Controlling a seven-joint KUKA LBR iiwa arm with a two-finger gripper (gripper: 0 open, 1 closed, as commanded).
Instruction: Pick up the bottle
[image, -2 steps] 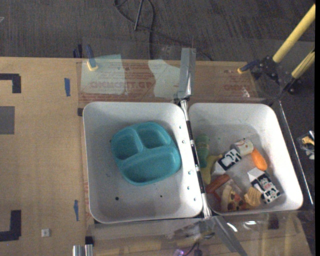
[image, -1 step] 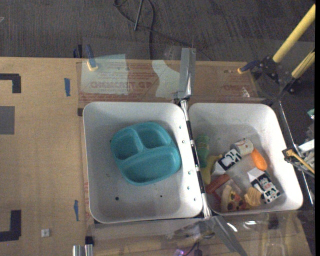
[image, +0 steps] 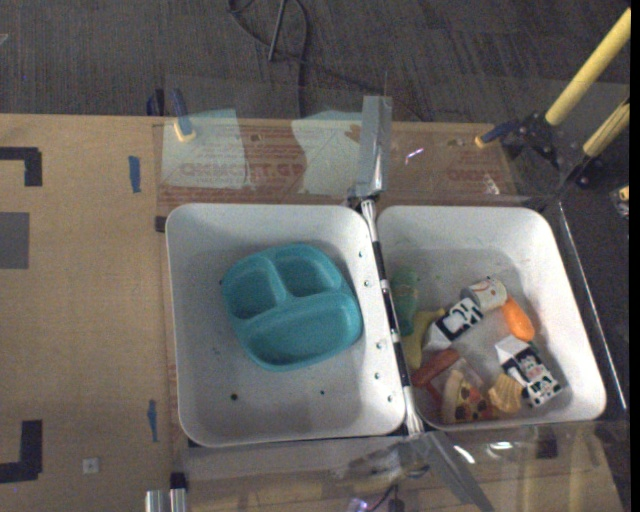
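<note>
Bottle (image: 405, 297), pale green, lies against the right bin's (image: 560, 250) left wall; we would descend straight, clear of that wall. Jaw state: we cannot tell.

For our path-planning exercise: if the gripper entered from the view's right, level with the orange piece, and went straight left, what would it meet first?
Probably the right bin's right wall, if low; above it, the orange piece. Height is unclear.
</note>
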